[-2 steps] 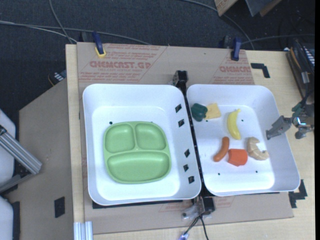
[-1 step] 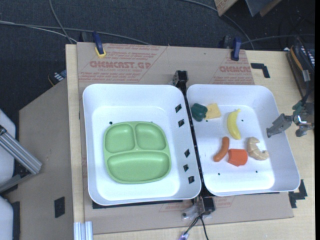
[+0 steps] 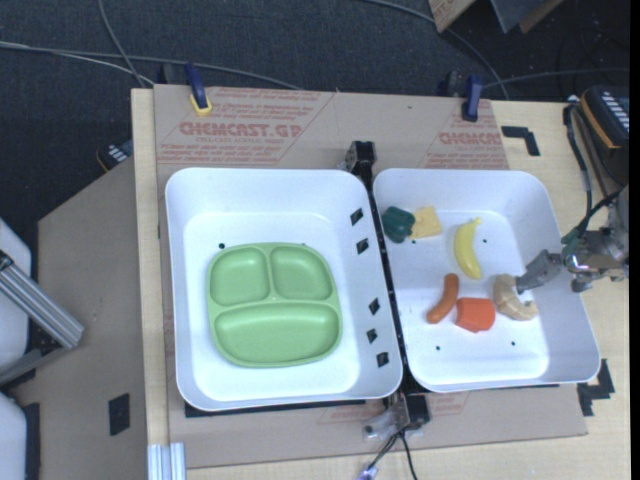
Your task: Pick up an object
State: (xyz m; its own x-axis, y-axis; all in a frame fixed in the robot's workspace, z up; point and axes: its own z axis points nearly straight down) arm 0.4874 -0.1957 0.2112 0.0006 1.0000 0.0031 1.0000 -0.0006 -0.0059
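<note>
The right bin [image 3: 560, 358] holds several toy foods. A green piece [image 3: 397, 223] and a pale yellow wedge [image 3: 427, 222] lie at its far left, with a yellow banana [image 3: 468, 248] to their right. Nearer the front are an orange-red sausage [image 3: 443, 299], an orange block [image 3: 476, 314] and a beige mushroom-like piece [image 3: 514, 299]. My gripper [image 3: 545, 268] reaches in over the bin's right wall, low, with its tip just above and to the right of the beige piece. Nothing is seen held in it.
The left bin [image 3: 190, 268] holds a green divided plate [image 3: 273, 303]. A black divider with clips [image 3: 372, 268] runs between the bins. Two clamps [image 3: 200, 96] [image 3: 471, 98] stand on the cardboard behind. Cables hang by the bench's right edge [image 3: 590, 183].
</note>
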